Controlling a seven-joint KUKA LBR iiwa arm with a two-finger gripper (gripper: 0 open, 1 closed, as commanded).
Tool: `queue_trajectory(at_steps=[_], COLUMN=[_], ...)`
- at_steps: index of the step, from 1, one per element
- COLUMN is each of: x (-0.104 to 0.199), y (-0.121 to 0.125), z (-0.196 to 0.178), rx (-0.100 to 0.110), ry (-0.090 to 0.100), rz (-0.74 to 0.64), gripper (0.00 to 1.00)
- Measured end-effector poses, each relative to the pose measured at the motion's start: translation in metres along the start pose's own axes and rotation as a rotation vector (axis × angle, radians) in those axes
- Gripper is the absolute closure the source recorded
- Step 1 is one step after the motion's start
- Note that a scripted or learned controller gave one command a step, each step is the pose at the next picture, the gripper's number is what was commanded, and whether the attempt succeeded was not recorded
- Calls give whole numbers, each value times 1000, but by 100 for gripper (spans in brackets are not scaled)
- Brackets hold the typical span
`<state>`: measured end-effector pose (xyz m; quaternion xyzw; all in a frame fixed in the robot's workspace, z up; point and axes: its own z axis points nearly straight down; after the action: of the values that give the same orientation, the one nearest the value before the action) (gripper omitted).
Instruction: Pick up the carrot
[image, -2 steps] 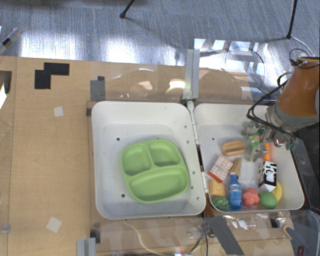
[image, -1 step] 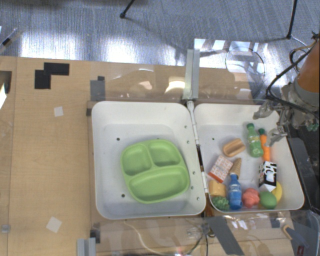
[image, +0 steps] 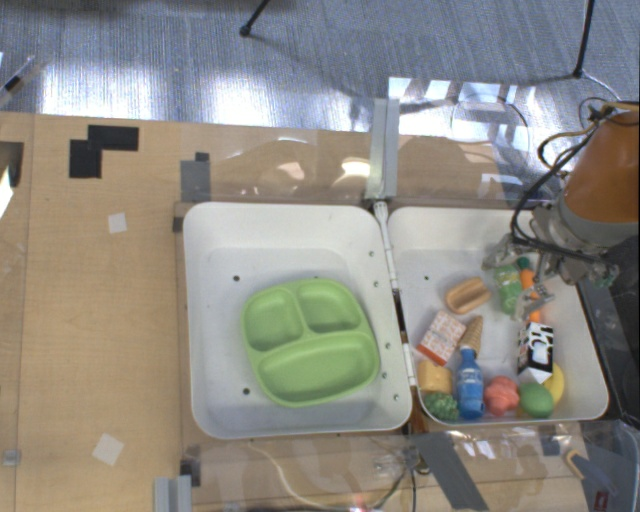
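- Your arm (image: 600, 180) reaches down into the right bin (image: 430, 240), the gripper (image: 527, 272) pinching the carrot (image: 528, 281).
- One green tray (image: 310, 340) lies left of that bin.

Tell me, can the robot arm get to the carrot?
Probably yes. The gripper hangs right over the carrot in the right bin, with nothing on top of it.

Cut off by the right edge: arm (image: 606, 180), orange band showing. Tool (image: 522, 275) blurred over right bin (image: 440, 230), fingers too indistinct to read. Beneath it, carrot (image: 530, 285) partly hidden, small orange bits against green. Bottom-row toys crowded, overlapping. Table (image: 90, 330) cropped left and bottom.
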<state>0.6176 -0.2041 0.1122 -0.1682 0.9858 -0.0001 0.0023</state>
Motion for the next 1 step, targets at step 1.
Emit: queue_trajectory(at_steps=[1], x=[-6], y=[-2], z=[24], rx=[3], ry=[-2], rz=[-316], gripper=[0])
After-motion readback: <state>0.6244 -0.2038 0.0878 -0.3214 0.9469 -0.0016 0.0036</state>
